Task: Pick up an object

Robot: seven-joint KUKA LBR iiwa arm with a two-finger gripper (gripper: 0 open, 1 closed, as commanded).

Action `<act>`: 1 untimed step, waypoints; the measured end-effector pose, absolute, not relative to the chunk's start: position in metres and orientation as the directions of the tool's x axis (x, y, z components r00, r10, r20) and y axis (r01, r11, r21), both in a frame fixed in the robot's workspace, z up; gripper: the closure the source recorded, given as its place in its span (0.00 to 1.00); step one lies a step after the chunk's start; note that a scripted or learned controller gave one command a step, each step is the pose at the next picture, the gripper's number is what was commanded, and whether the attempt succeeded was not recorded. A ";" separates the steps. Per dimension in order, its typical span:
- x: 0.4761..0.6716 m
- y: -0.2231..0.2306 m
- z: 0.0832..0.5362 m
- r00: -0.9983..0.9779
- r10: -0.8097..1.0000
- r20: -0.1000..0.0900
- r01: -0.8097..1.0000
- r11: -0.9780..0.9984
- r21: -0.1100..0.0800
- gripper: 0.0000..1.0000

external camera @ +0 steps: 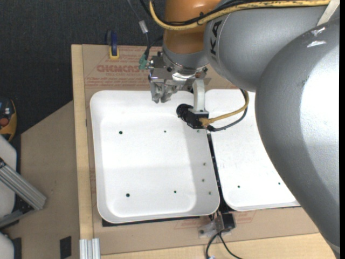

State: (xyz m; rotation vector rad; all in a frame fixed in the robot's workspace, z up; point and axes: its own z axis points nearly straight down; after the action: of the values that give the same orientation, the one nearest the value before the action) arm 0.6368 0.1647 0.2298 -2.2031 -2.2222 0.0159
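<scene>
In the camera view, the gripper (160, 95) hung at the far rim of the left bin (145, 161), close to that bin's far right corner, pointing down from under the orange band (188, 4) of the arm (280, 63). Whether it was open or closed could not be told from this slant, since its tip showed as a small grey cluster against the white wall, and nothing could be made out held in it. Just beside it, toward the seam between the 2 bins, a black connector (188, 115) with a yellowish cable (232, 117) hung off the wrist; that looked like part of the rig, not something to be picked. The floor of the left bin carried 4 small dark dots, which read as marks in the tray and not as loose items. The right bin (253, 166) lay largely under the bulk of the arm, so the object to be picked was probably hidden there, though that is a guess. If so, the deciding relation was this: the gripper stood over the left bin's far edge, while the likely target lay to its right, across the seam. The next move would then call for a shift sideways before any descent
</scene>
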 end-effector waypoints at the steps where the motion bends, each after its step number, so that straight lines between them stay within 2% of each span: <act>1: 0.617 0.159 0.264 -0.001 1.000 0.001 1.000 0.001 -0.001 1.00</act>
State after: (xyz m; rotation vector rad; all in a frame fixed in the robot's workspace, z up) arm 0.6174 0.1586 0.2642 -2.2198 -2.2211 0.0002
